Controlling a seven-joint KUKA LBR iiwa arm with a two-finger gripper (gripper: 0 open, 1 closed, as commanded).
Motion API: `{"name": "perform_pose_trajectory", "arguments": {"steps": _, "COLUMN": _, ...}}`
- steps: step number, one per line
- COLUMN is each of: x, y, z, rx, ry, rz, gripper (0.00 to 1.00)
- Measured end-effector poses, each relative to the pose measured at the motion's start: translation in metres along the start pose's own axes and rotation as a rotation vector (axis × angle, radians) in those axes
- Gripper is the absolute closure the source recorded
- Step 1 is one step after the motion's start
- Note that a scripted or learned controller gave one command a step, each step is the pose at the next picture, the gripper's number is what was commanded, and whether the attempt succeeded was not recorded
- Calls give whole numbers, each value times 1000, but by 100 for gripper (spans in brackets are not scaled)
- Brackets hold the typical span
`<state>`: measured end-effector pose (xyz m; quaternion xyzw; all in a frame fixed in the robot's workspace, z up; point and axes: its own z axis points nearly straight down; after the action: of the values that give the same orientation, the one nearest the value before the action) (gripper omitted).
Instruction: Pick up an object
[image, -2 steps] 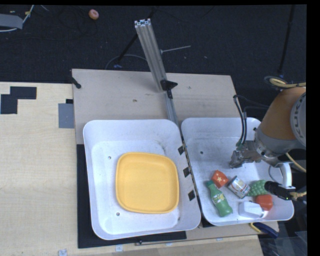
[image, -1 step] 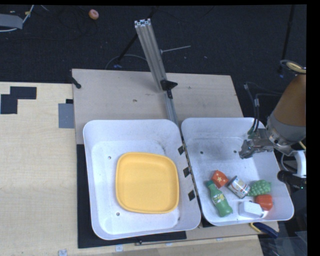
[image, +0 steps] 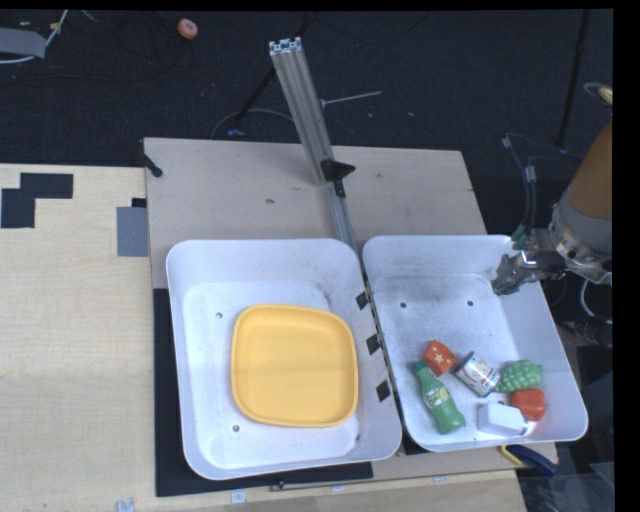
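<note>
Camera view from above gives us the counter (image: 420, 190) with two white bins side by side. We see the claw (image: 508, 275) at the right bin's (image: 450, 290) far right rim, hanging from the grey arm (image: 580, 235) that comes in over the counter's right edge. We cannot tell how the claw is set; it is small and dark against the bin wall, and we see nothing in it.

We find the things to pick gathered in the right bin's near right corner. A green bottle (image: 440, 398) lies tilted toward the middle of the bin, a small red piece (image: 439, 357) just beyond it, and a small can (image: 479, 375) beside that. A green bunch (image: 521, 376) sits toward the right wall, with a red piece (image: 530, 402) and a white block (image: 501, 418) at the near rim. All lie well apart from the claw.

We see a yellow plate (image: 295, 364) lying flat in the left bin (image: 200, 270).
</note>
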<state>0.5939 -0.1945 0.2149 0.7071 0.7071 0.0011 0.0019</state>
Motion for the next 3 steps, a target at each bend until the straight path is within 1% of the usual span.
{"name": "perform_pose_trajectory", "arguments": {"steps": 1, "x": -1, "y": 0, "z": -20, "rx": 3, "ry": 1, "rz": 0, "gripper": 100}}
{"name": "perform_pose_trajectory", "arguments": {"steps": 2, "x": 52, "y": -3, "z": -29, "rx": 3, "ry": 2, "rz": -3, "gripper": 100}}
{"name": "perform_pose_trajectory", "arguments": {"steps": 3, "x": 103, "y": -20, "z": -19, "rx": 5, "ry": 2, "rz": -3, "gripper": 100}}
